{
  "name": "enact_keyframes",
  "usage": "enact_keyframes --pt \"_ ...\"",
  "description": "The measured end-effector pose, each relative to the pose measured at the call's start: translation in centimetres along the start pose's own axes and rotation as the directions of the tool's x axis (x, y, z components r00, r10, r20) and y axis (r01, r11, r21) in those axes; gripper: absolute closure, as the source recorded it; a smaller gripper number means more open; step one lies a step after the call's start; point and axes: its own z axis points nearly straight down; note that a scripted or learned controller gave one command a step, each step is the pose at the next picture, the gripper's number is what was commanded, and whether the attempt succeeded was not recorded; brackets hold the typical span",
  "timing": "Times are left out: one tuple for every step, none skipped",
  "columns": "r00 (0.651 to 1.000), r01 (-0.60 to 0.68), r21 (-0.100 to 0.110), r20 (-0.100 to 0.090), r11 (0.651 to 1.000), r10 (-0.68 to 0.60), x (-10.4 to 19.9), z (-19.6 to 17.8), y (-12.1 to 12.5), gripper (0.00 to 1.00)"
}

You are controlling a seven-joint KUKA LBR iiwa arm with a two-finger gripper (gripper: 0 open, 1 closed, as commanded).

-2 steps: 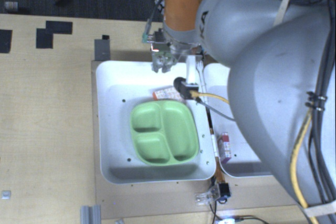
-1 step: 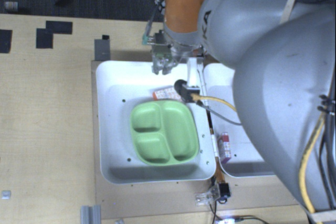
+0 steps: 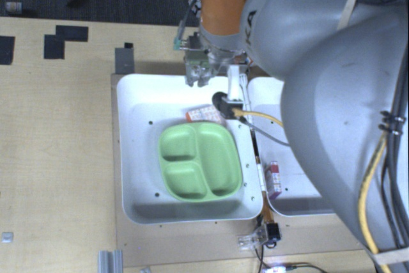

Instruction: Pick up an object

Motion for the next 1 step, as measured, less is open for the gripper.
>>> enact_keyframes --pt "1.000 0.000 0.000 0.000 1.000 0.000 1.50 -0.39 0.01 1.00"
